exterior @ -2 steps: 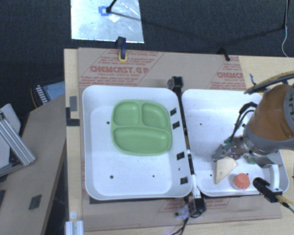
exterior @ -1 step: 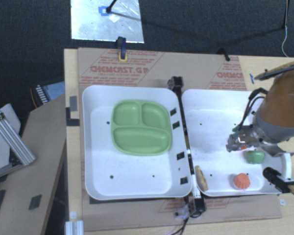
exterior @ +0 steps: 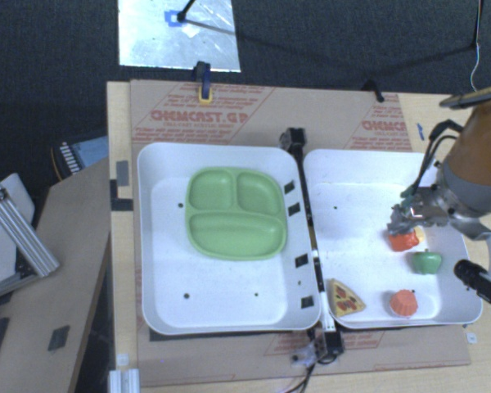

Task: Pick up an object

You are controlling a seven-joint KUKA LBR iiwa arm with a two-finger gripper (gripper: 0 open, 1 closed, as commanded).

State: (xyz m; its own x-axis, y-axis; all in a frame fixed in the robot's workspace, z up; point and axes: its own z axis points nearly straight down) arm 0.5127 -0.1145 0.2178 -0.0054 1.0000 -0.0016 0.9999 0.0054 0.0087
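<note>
White bins, two, one green plate [exterior: 234,213], four toy foods, gripper [exterior: 407,219] grip state unclear

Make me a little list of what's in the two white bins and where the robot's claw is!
left bin: a green plate with three sections
right bin: a pizza slice toy, an orange toy, a green toy, a red-orange toy
pizza slice toy: front left corner of the right bin
arm: reaches in from the right
claw: low over the red-orange toy; whether it grips it cannot be told
</note>
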